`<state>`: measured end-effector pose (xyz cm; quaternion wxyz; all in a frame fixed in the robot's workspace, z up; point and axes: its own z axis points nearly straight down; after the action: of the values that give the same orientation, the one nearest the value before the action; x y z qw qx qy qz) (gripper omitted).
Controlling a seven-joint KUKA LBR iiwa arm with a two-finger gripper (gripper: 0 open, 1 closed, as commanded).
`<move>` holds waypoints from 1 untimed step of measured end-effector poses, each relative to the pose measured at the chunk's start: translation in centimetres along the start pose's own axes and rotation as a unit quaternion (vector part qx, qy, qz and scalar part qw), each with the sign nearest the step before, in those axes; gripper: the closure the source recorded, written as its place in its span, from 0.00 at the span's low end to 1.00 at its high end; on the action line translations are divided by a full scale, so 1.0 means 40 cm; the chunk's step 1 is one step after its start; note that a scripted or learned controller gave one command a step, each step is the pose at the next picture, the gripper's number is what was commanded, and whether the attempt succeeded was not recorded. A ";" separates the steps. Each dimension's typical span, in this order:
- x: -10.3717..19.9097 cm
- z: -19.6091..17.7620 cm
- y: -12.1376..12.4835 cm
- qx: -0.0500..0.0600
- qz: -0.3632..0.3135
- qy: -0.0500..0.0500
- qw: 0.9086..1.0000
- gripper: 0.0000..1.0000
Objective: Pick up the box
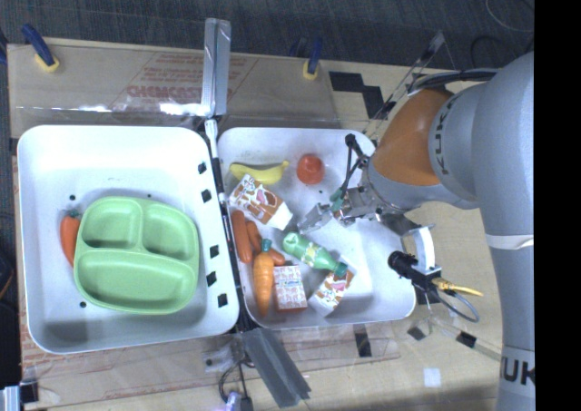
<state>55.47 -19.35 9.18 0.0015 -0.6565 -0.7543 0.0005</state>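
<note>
A small red and white box (289,288) lies near the front wall of the right bin (390,305), between an orange carrot (262,278) and a tilted carton (331,289). A larger printed carton (258,200) lies toward the bin's left side. My gripper (318,215) hangs low over the middle of the right bin, just above the neck end of a green bottle (311,253). It is up and to the right of the small box and apart from it. Nothing shows in its grasp.
A yellow banana (259,170) and a red tomato (310,167) lie at the back of the right bin. More carrots (245,235) line its left wall. The left bin (36,219) holds a green divided tray (138,253) and a carrot (69,237).
</note>
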 end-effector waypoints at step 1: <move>0.000 -0.025 0.001 0.000 -0.002 0.000 1.000 1.00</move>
<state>55.51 -19.34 10.19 0.0015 -0.6550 -0.7556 0.0006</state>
